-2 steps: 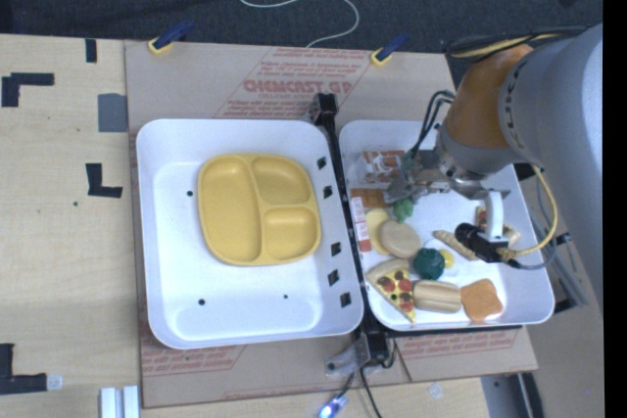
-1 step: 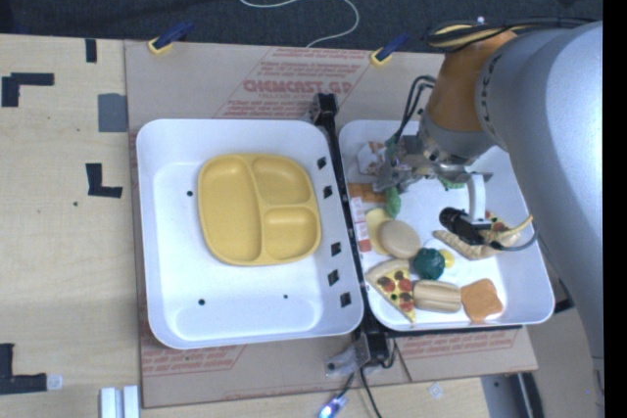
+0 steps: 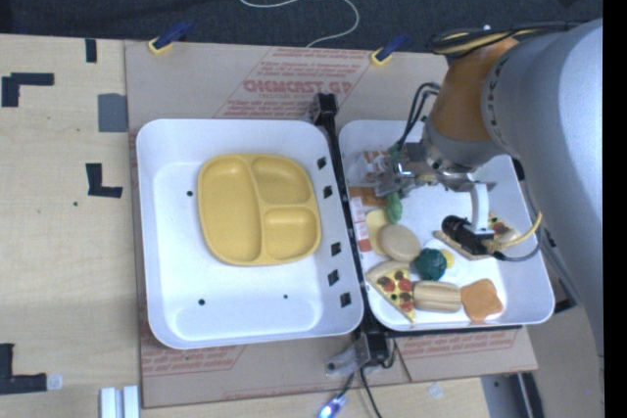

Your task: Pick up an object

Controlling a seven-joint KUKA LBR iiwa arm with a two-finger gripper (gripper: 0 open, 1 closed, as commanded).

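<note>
The claw (image 3: 391,173) hangs low over the upper left part of the right bin (image 3: 530,293), close to the wall that the two bins share, and whether it is wide or narrow I cannot tell, since the wrist and its own metal body hide the tips from this slant. Just beneath it a small green piece (image 3: 394,208) pokes out, touching it or very nearly so; it may be in the grasp, but nothing here proves that. Just below the green piece lies a round beige item (image 3: 399,242), and beside that a dark green lump like broccoli (image 3: 429,262). Along the near edge of the same bin sit a pizza slice (image 3: 393,287), a tan roll (image 3: 437,296) touching it, and an orange block (image 3: 481,300) at the right end of the row. A flat orange and white packet (image 3: 360,228) rests against the shared wall. Well apart, in the left bin (image 3: 174,210), lies a yellow divided plate (image 3: 260,208) on its own. As for progress, I judge the arm to be at the reach-and-grasp step: it is down among the things with the green piece as the likely target, but no object is seen raised clear of the bin floor, so a sure closing and the lift remain to be done.
</note>
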